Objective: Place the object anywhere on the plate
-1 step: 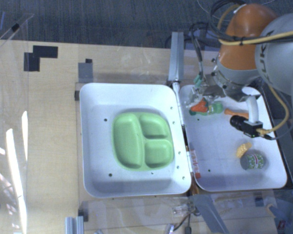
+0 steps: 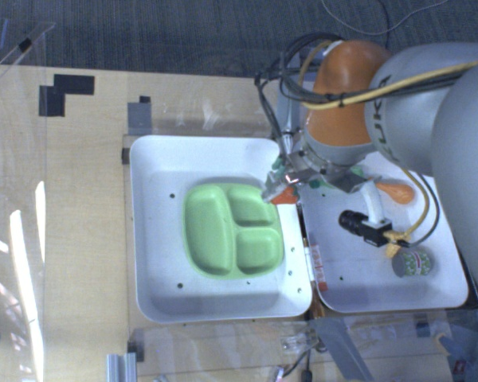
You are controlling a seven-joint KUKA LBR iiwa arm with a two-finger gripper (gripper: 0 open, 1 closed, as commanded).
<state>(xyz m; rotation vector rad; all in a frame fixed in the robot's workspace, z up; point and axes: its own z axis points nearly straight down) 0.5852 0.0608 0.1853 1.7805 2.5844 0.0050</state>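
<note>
One arm (image 2: 430, 110) reaches across, gripper (image 2: 281, 181) over plate's (image 2: 223, 229) rt edge.

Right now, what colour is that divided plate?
Light green; the plate shows best in the camera view.

Right bin (image 2: 350, 283) had an orange blob (image 2: 397, 190) up around 1 o'clock and a speckled grey-green ball (image 2: 413, 263) down at 5. Black tape marks (image 2: 64, 92) sat at the bench's (image 2: 215, 102) 10 o'clock.
</note>
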